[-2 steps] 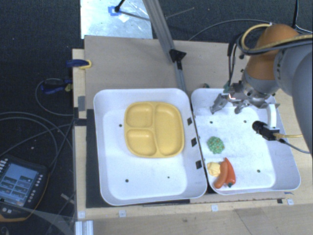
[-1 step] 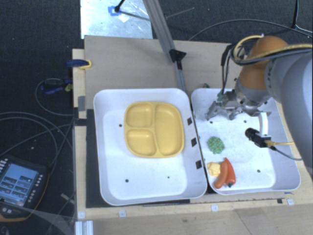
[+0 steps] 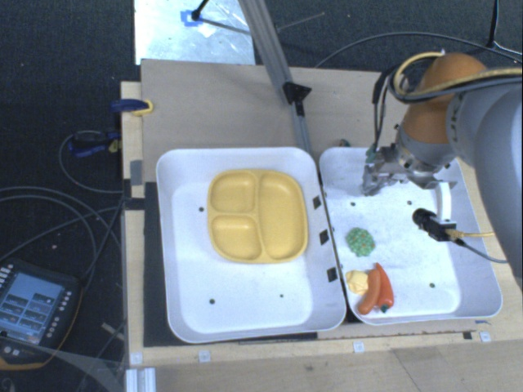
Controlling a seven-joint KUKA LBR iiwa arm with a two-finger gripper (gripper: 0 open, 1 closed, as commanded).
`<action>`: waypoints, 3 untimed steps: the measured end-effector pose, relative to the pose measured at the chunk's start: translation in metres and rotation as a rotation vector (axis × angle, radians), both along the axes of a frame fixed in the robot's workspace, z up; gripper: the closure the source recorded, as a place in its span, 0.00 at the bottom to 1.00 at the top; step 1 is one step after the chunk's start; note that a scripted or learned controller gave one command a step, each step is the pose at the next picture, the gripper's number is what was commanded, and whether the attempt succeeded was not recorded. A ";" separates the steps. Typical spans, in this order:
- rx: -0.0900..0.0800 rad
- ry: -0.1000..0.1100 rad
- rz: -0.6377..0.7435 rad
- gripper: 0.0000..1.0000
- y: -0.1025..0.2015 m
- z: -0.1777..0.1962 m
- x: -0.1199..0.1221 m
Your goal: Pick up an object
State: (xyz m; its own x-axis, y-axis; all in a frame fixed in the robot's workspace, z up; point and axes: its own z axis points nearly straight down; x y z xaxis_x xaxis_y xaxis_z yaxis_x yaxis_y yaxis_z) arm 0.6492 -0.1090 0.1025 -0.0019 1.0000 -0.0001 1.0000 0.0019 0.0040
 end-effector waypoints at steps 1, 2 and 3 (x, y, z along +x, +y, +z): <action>0.000 -0.004 0.006 1.00 0.009 0.055 0.009; 0.000 -0.004 0.006 1.00 0.019 0.106 0.012; 0.000 -0.001 0.006 1.00 0.019 0.131 0.013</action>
State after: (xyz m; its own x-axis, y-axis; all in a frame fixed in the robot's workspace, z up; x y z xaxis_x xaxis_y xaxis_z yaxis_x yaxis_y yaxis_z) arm 0.6621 -0.0901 0.2336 -0.0078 1.0000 0.0000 1.0000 0.0078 0.0053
